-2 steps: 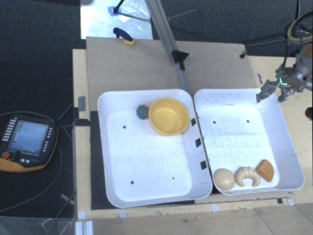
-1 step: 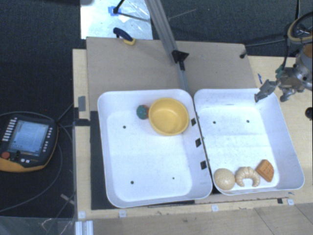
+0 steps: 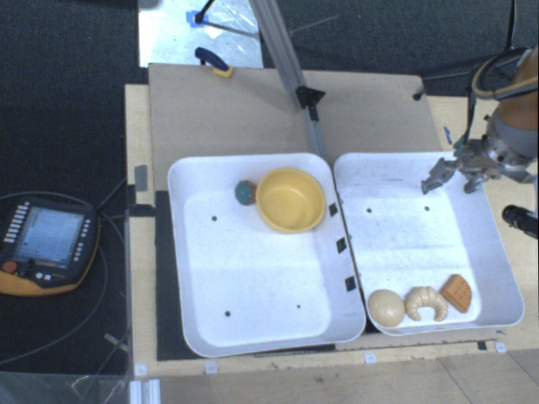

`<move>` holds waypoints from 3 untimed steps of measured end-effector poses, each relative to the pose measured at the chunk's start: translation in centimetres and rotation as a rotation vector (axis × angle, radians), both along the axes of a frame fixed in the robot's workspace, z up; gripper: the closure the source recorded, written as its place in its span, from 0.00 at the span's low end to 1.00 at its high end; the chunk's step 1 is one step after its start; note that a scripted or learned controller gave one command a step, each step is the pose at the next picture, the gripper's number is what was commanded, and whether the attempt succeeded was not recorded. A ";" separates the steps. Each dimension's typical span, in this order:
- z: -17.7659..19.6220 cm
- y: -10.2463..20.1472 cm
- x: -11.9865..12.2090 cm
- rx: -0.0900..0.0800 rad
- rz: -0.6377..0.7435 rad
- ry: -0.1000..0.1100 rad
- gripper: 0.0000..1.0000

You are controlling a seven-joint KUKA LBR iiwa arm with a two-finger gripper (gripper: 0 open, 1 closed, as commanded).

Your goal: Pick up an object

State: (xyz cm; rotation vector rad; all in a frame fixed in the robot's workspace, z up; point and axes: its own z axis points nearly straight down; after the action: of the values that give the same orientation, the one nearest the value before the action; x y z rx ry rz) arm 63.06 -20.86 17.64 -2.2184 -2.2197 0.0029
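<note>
the fingers (image 3: 434, 179) stand spread apart with nothing between them, up at the right of the frame over the right bin's (image 3: 396, 225) upper edge. going left to right: a small dark green ball (image 3: 245, 192) lies in the left bin (image 3: 244, 310), touching a yellow bowl (image 3: 290, 199) near that bin's top. along the right bin's lower edge sit a pale round bun (image 3: 386, 307), a croissant (image 3: 427, 302) and a tan waffle-like piece (image 3: 457, 293), well below the gripper (image 3: 451, 181).
</note>
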 end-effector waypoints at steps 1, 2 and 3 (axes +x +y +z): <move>-5.9 0.6 0.5 0.000 0.001 0.000 0.00; -8.7 0.6 0.5 -0.001 0.000 -0.003 0.00; -7.5 0.6 0.6 -0.002 0.001 -0.006 1.00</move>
State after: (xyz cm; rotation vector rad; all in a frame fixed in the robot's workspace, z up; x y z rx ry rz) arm 63.66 -20.26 10.15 -2.2211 -2.2252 -0.0016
